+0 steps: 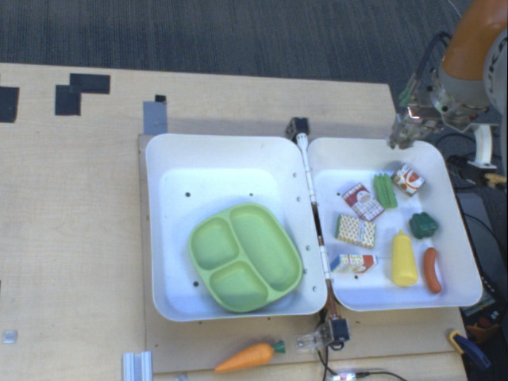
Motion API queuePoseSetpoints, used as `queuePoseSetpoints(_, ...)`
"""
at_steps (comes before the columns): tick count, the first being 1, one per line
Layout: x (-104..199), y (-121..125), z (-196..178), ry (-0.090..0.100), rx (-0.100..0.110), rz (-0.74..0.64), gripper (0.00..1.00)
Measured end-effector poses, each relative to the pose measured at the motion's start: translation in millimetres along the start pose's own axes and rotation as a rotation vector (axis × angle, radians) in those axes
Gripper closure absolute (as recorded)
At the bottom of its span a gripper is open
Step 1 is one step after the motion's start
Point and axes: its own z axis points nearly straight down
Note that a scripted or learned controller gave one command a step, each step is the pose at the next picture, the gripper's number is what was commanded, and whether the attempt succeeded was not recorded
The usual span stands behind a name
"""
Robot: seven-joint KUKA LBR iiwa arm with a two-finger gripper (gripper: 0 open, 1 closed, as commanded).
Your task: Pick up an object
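The claw (pixel 402 133) hangs over the back rim of the right-hand shallow white plastic bin (pixel 460 213); whether it is released or clenched I cannot tell, and nothing is seen between its tips.

Nearest, just in front of it, lies a small red-and-white carton (pixel 408 180), touching or nearly touching a green bean-shaped toy (pixel 385 190). That crowding could spoil a grasp, in my judgement.

Further forward and to its right, a dark green toy pepper (pixel 423 225) sits apart from its neighbours and looks the better target.

Beyond that lie a yellow plastic bottle (pixel 403 260) and a red sausage toy (pixel 432 271).

I would centre over one lone piece and descend straight.
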Motion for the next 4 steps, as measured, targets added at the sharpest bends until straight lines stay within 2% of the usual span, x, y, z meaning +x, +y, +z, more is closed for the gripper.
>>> queuePoseSetpoints(1,1.1,0.0,0.6,0.001,0.002,-0.002,0.00)
queuePoseSetpoints(2,47.8,0.2,131.1,0.002,0.001,-0.003,0.00)
queuePoseSetpoints(3,48.1,1.5,119.5,0.001,-0.003,-0.009,1.00)
queuePoseSetpoints(4,48.4,1.4,119.7,0.001,-0.002,-0.010,0.00)
